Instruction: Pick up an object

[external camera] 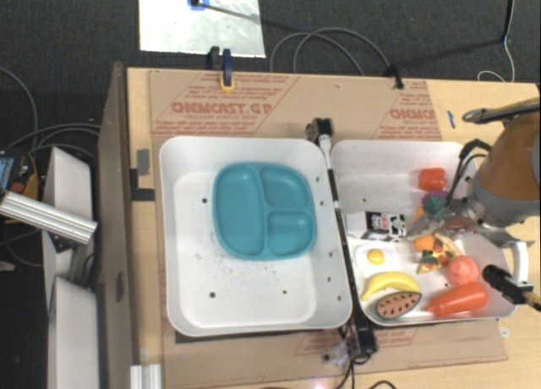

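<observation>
While the arm (pixel 507 172) hangs low over the right bin (pixel 380 163), its gripper (pixel 439 228) sits among the toy food beside a small orange piece (pixel 429 243); the claw's state I can't tell. Likely mid-grasp: next, a clean lift.

Wooden bench (pixel 254 95) carries two white bins side by side: left bin (pixel 182 294), right bin (pixel 380 163).

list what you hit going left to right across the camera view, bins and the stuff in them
left bin → teal divided plate → rail between the bins → fried egg → banana → orange carrot → arm
</observation>
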### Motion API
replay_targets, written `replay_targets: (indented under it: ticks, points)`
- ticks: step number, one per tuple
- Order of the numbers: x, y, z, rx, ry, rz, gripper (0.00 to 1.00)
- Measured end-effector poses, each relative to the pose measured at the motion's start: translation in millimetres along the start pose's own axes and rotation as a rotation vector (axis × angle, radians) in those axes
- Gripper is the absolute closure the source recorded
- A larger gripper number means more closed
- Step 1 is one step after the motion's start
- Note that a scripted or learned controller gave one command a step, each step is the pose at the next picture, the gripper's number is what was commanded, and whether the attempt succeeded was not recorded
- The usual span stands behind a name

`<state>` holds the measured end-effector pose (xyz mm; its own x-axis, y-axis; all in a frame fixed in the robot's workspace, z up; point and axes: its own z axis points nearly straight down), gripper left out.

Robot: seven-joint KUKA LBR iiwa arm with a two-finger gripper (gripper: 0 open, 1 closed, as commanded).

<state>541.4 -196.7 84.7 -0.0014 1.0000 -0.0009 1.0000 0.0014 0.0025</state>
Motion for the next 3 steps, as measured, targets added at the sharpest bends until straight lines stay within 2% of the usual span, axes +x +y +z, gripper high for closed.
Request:
replay_targets:
  ticks: [1,2,3]
  points:
    - [15,47,-1,-0.003,-0.001,-0.005,0.0]
    - [6,108,0,0.025,0.006,-0.011,0.0]
    - [17,117,5,0.058,0.009,-0.009,0.0]
